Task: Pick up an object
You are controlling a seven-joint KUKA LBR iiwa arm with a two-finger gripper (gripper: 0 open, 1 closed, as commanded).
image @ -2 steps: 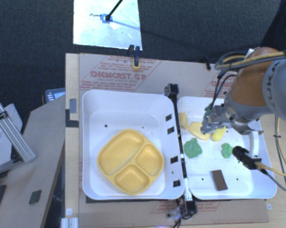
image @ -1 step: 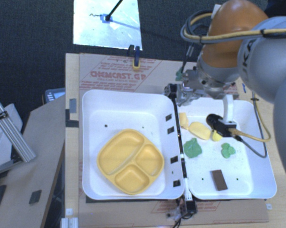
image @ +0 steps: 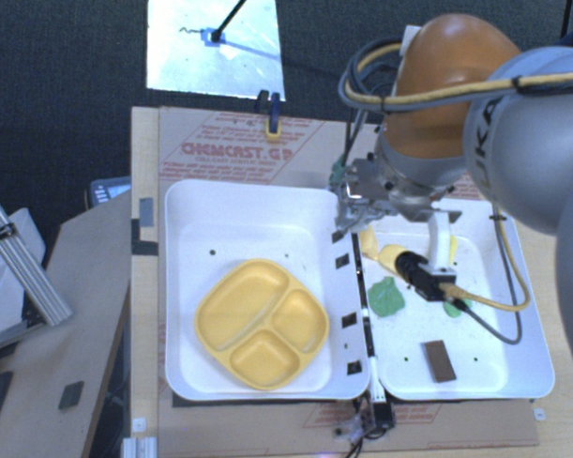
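- A brown cardboard sheet (image: pixel 235 148) with red print lies under the bins, centre of the frame.
- A shiny square plate (image: pixel 213 42) sits at the upper left, against dark floor.
- A yellow-and-black clamp (image: pixel 271 118) stands at the cardboard's top edge.
- Slanted metal rails (image: pixel 18 261) cross the left edge.

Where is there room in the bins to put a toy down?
Left bin: bare floor along the top, above the yellow divided plate. Right bin: bare floor near the right wall, right of the brown block. Crowded: its upper left, where the arm hangs over the green piece and yellow object.
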